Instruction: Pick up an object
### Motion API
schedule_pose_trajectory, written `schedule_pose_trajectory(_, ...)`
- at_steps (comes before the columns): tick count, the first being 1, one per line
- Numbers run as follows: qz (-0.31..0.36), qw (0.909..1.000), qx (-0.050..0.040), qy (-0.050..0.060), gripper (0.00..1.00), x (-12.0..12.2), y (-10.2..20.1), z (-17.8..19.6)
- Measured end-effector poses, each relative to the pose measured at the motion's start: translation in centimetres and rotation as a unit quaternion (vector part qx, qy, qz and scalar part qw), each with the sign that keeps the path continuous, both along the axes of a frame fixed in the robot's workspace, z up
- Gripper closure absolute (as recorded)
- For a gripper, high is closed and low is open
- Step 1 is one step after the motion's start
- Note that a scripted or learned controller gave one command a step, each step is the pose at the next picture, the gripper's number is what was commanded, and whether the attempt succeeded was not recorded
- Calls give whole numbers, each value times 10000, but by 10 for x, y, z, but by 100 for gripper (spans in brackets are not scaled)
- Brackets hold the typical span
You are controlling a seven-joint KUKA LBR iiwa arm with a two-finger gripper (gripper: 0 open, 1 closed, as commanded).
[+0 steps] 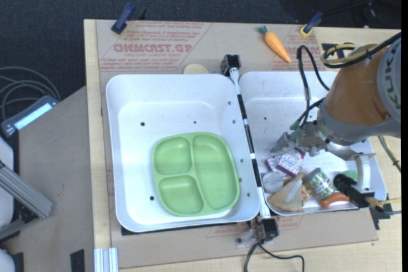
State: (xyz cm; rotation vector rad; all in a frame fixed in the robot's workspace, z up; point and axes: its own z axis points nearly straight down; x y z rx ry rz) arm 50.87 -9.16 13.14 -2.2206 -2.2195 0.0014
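Nearest you, the right bin holds one heap of small packaged objects; their labels are unreadable. The left bin holds one green three-compartment tray. The tool sits above the heap. One toy carrot lies on the tabletop, printed "CHEMCAST".

Red print reading "CHEMCAST GP" runs across the brown bench sheet.
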Motion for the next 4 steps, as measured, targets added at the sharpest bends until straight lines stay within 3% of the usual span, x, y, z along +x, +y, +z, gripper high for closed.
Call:
schedule_pose_trajectory(1, 1, 10000, 0, -35, 0, -27, -60, -44)
schedule_pose_trajectory(2, 7, 10000, -4, -20, 0, 29, -38, -15)
schedule_pose_trajectory(3, 3, 10000, -5, -46, 0, -27, -63, -44)
schedule_pose_trajectory(4, 3, 10000, -7, -61, 0, 27, -15, -43)
